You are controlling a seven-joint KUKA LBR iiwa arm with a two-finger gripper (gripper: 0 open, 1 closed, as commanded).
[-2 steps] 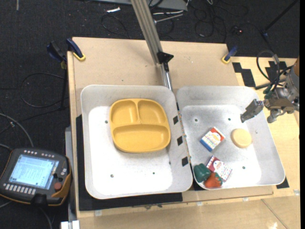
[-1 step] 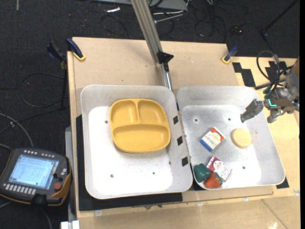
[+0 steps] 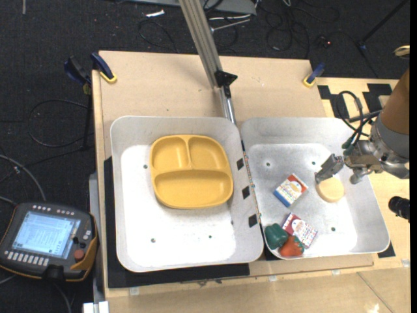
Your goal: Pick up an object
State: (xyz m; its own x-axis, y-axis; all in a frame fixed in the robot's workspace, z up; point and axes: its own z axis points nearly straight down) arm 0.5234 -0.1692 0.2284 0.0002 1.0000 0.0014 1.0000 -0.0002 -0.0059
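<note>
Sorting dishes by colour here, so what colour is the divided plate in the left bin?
Yellow-orange all over; the divided three-compartment plastic plate shows plainly in the camera view.

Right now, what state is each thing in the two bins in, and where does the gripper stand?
Yellow divided plate: upright, left bin.
Small carton: lying flat, right bin.
Pale round piece: lying beside the gripper.
Second carton: lying flat.
Red and green toy: at the bin's near rim.
</note>
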